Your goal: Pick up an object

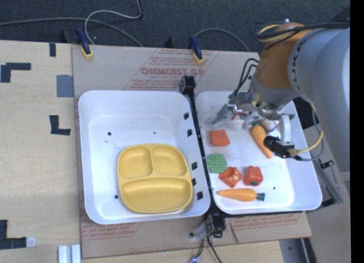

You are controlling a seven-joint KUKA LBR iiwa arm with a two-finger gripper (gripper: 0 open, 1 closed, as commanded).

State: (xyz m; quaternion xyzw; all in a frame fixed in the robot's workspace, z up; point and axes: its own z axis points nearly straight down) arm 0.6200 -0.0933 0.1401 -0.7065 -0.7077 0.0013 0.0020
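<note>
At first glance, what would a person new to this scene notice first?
The yellow divided plate lies alone in the left bin. The right bin holds small toy foods: an orange block, a green piece, two red peppers and a carrot. The grey arm's end effector hangs over that bin's far side.

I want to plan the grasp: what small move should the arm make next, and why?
Probably lower the gripper a little toward the orange block. It sits over the right bin near that block, with nothing seen between its fingers, and the block lies apart from the other toys.
</note>
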